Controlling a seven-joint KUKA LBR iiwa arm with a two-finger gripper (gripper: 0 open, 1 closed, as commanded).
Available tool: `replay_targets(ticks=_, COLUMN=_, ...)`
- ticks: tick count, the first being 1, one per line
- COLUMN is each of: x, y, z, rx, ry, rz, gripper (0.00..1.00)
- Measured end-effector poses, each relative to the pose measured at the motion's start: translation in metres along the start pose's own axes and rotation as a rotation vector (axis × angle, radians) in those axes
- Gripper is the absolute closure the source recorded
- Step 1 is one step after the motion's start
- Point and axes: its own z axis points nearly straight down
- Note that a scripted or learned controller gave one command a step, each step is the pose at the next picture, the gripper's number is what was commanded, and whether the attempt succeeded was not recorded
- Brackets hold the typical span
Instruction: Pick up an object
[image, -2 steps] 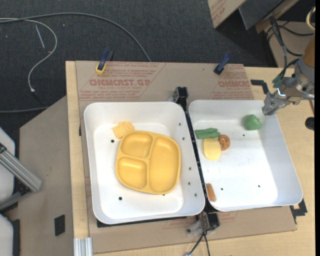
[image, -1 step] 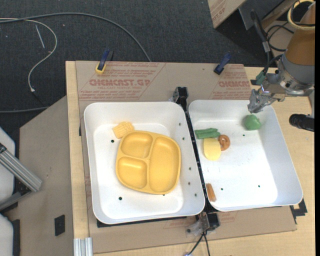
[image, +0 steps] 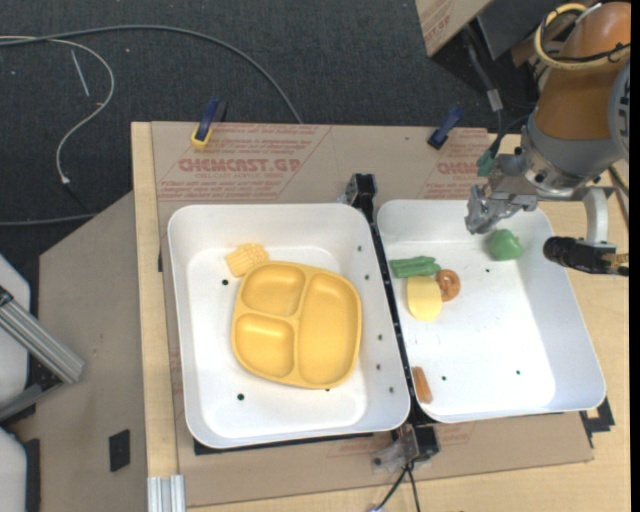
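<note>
The arm (image: 575, 95) reaches in from the right, its orange band high at the top corner, and the end effector (image: 487, 215) hangs over the far edge of the right bin (image: 540, 385). Whether it is wide or narrow I cannot tell from this slant; nothing shows clamped in it.

Just beside it, toward the near right, a small green block-like toy (image: 504, 244) lies on the bin floor — near the metal tip, though whether they touch is unclear. Further left in the same bin sit three pieces close together: a long green pod-shaped toy (image: 413, 266) lying along the left wall, a pale yellow piece (image: 423, 299) just below it, and a small orange-brown round piece (image: 449, 284) touching the yellow one's right side. A small orange stick-shaped item (image: 421, 385) rests at the bin's near left edge, well apart from the rest.

The left bin (image: 200, 400) holds a yellow divided plate (image: 297, 324) with three compartments, lying flat at its middle — and a yellow corn-like toy (image: 245, 259) touching the plate's far left rim.

Both bins sit on a cardboard-covered counter (image: 160, 300) fixed by two blue clamps (image: 207, 121) at the far edge.
</note>
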Motion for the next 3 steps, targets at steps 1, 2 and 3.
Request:
replay_targets(ticks=1, x=0.047, y=0.007, z=0.003, rx=0.000, ry=0.000, rz=0.000, gripper=1.00)
replay_targets(ticks=2, x=0.109, y=0.004, z=-0.001, rx=0.000, ry=0.001, rz=-0.002, gripper=1.00)
replay_targets(ticks=3, x=0.164, y=0.006, z=0.014, rx=0.002, ry=-0.001, rz=-0.001, gripper=1.00)
